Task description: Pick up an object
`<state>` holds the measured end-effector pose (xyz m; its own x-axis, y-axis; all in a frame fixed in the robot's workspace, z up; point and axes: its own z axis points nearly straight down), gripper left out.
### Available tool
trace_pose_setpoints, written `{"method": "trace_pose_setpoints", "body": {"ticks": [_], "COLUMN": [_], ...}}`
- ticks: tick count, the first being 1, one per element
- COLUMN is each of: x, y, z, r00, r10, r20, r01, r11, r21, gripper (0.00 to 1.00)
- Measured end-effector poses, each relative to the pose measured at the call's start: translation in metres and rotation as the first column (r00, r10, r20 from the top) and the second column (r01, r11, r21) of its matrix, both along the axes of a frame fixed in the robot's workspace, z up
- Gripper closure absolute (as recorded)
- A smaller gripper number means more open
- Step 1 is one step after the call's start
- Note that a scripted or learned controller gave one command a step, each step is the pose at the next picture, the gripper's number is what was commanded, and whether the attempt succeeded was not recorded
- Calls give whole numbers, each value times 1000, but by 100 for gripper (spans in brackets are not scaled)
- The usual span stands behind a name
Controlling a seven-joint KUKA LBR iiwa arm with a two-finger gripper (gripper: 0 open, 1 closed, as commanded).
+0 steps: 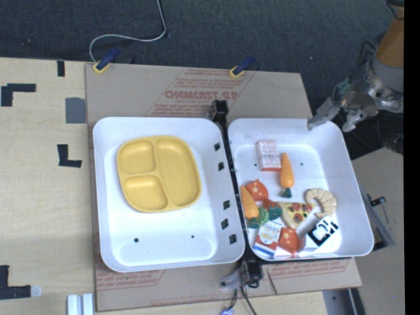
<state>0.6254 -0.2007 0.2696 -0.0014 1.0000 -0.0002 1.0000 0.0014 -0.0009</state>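
The toy foods lie in the right bin (pixel 348 169), mostly crowded into its 6 o'clock half. An orange carrot (pixel 287 169) sits near the bin's middle, tip toward 12 o'clock, with a small pink box (pixel 268 155) just beside it at 10 o'clock. At 7 o'clock from the carrot is a red vegetable (pixel 256 190), touching an orange piece (pixel 250 207) below it. A green bit (pixel 269 213) and a pizza slice (pixel 295 212) lie between those and a curled shrimp (pixel 320 201), which sits at 4 o'clock from the carrot. Along the 6 o'clock wall are a white packet (pixel 269 230), a red item (pixel 289 239) and a black-and-white item (pixel 323 230), packed close together.

The gripper (pixel 331 115) hangs over the bin's 1 o'clock corner, well apart from the foods; nothing shows in it, and I cannot tell whether it is open or closed.

The left bin (pixel 108 228) holds a yellow divided plate (pixel 159 173), toward its 12 o'clock side. Both bins rest on a cardboard sheet (pixel 190 94) on the surface (pixel 39 195), with two blue clamps (pixel 244 65) at the sheet's 12 o'clock edge and a white cable (pixel 157 18) running beyond it.
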Motion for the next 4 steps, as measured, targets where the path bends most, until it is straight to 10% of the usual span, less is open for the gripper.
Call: {"method": "trace_pose_setpoints", "body": {"ticks": [2, 3, 4], "x": [-24, -23, -16], "y": [48, 49, 129], "z": [-167, -157, -80], "r00": [1000, 1000, 1000], "r10": [-1, 1, 2], "r20": [-3, -2, 2], "r01": [1, -1, -2], "r11": [1000, 1000, 1000], "r21": [0, 0, 1], "gripper": [0, 100, 100]}}
